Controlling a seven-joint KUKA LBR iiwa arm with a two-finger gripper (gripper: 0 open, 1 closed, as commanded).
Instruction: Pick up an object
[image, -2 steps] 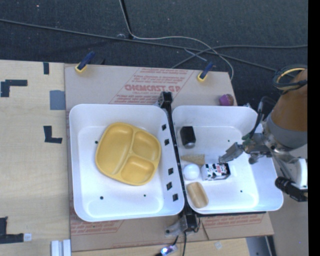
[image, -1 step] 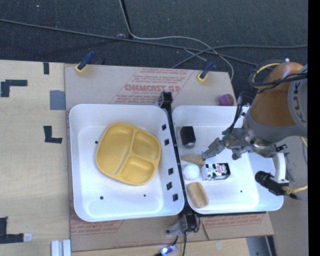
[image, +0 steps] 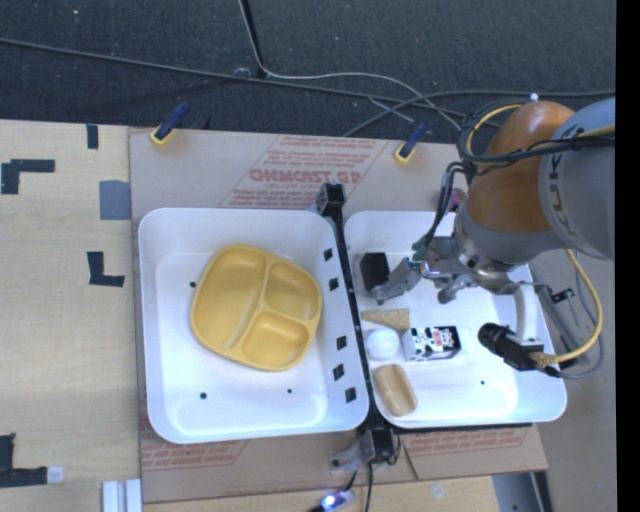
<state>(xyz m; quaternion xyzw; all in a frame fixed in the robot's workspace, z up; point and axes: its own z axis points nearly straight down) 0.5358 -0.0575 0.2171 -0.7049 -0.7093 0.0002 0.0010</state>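
My gripper (image: 422, 289) hangs over the middle of the right bin (image: 520, 400), its two grey fingers (image: 394, 286) spread open with nothing between them. Just left of the left finger sits a small black block (image: 374, 268). In front of the gripper lie a tan wedge (image: 388, 319), a white ball (image: 382, 345) and a black-and-white carton (image: 434, 342). A tan oval piece (image: 394, 389) rests near the bin's front left corner.
The left bin (image: 170, 300) holds a yellow divided plate (image: 257, 306). A black divider (image: 345, 300) runs between the bins. The arm's grey and orange body (image: 520, 190) covers the right bin's far right part, with a black cable fitting (image: 505, 345) by it.
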